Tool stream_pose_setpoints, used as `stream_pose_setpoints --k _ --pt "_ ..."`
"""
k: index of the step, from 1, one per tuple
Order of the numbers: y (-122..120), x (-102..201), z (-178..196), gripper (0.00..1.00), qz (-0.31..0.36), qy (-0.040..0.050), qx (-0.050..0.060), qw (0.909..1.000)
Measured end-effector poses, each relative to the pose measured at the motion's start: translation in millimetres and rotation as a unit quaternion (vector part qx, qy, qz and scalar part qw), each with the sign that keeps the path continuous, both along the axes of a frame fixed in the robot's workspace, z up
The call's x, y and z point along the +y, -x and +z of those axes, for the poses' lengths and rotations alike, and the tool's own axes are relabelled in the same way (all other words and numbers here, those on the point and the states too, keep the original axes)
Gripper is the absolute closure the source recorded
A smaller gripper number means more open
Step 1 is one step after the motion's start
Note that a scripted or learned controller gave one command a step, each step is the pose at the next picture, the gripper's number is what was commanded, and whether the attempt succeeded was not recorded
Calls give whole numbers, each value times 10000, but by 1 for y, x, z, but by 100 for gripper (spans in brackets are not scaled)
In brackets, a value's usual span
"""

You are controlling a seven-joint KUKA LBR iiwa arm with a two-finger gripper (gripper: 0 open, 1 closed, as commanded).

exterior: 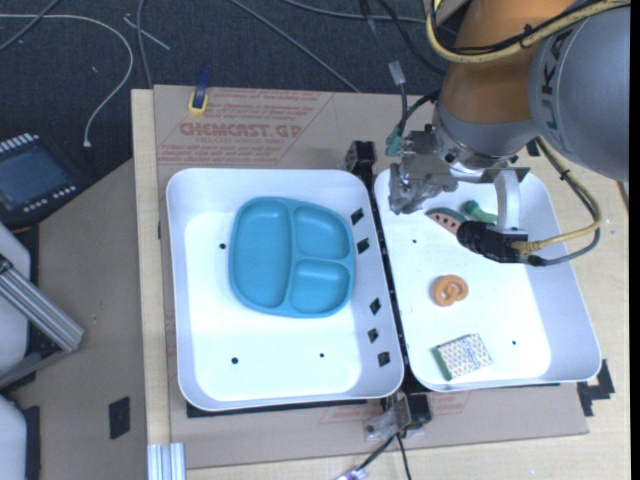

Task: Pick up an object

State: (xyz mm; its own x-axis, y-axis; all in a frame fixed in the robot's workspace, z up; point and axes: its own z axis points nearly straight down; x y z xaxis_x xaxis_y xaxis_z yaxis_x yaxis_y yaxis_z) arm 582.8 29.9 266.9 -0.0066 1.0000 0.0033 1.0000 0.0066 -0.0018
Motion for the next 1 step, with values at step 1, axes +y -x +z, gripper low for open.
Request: stream_pose_setpoints --k 1 --pt "10 45 -9 100 -6 3 9 10000"
